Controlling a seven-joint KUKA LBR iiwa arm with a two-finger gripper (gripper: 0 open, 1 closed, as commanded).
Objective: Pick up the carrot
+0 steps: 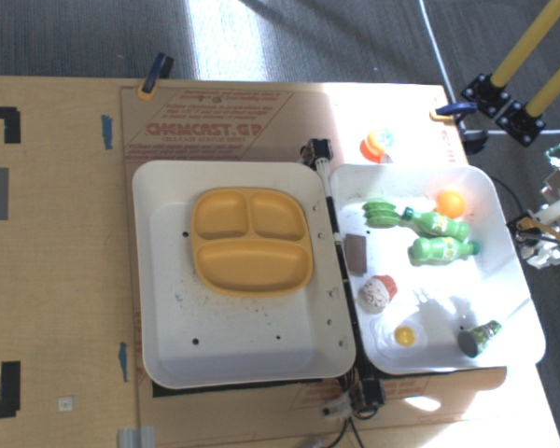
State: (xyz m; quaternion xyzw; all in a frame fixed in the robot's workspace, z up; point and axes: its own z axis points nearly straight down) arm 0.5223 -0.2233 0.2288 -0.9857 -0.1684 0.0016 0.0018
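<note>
A small orange toy with a pale green top [378, 146], the most carrot-like piece, lies on the cardboard just beyond the far edge of the right bin [504, 250]. Inside that bin, near its far side, a round orange piece [450, 203] sits in bright sunlight next to a green leafy piece [383, 215]; I cannot tell which of the two orange things is the carrot.
The left bin [159, 278] holds a yellow divided plate [252, 241]. The right bin also holds two green bottles [441, 249], a brown block [356, 253], a red-and-white piece [377, 291], a small yellow piece [405, 336] and a dark green item [479, 337].
</note>
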